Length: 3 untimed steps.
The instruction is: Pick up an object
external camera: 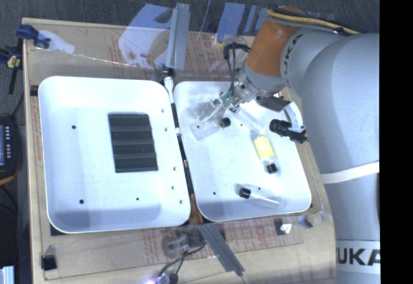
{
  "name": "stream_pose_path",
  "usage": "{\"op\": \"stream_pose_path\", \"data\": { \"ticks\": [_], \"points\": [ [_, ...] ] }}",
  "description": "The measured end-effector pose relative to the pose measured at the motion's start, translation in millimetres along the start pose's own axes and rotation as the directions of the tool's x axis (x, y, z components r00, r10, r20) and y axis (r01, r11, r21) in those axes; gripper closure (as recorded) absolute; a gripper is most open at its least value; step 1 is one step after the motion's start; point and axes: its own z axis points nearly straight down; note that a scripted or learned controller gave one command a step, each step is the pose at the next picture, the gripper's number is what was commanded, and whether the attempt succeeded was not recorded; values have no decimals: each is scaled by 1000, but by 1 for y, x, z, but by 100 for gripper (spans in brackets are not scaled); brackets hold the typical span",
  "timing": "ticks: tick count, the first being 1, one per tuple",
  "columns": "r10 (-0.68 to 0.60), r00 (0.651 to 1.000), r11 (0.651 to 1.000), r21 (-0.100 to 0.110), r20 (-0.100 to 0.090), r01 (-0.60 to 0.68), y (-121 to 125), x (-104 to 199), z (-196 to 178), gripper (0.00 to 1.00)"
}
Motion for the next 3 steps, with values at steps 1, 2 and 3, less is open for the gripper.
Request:
{"op": "stream_pose_path", "data": {
  "ticks": [1, 2, 3],
  "points": [
    [-18, 1000, 1000, 1, -1, 18, 4, 9, 0, 0],
    [-42, 999, 999, 2, -3, 42, 8, 17, 0, 0],
    [-80, 997, 997, 2, -1, 80, 24, 49, 0, 0]
  ]
}}
